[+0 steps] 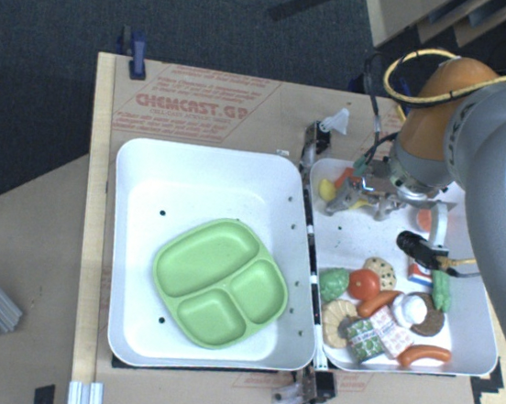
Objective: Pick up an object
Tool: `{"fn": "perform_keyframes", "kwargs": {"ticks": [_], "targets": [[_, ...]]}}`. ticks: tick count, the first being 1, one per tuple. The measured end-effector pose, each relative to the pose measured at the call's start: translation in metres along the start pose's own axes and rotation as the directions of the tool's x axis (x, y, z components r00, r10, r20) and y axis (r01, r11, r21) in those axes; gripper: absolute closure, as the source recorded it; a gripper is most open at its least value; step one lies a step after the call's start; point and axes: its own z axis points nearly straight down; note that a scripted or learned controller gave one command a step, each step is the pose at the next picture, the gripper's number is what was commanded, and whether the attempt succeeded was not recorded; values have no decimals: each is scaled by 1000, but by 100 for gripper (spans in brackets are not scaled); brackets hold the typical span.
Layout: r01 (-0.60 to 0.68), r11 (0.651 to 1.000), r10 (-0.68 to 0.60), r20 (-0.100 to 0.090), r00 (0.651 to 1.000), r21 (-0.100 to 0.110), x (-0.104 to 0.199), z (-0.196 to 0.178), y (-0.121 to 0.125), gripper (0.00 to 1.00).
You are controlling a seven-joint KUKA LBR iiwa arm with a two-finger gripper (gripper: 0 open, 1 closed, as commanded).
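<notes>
My gripper (366,205) hangs over the back part of the right bin (478,351), its two fingers pointing down and standing apart, open, with bare white bin floor between them. A small yellow toy (328,190) lies just left of the gripper, near the bin's back left corner. An orange-red piece (428,220) lies to the gripper's right. Toy food is heaped at the front of this bin: a green broccoli (335,281), a red tomato (364,281), a spotted cookie (380,271), an orange sausage (424,356) and a green checked packet (364,339).
The left bin (129,226) holds a green divided plate (220,280). A metal divider (308,241) separates the two bins. The grey arm with its orange band (448,93) fills the upper right above the right bin.
</notes>
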Motion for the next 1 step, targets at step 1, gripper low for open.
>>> {"fn": "perform_keyframes", "kwargs": {"ticks": [1], "targets": [[1,1000,-1,-10,1000,-4,-11,0,0,0]]}}
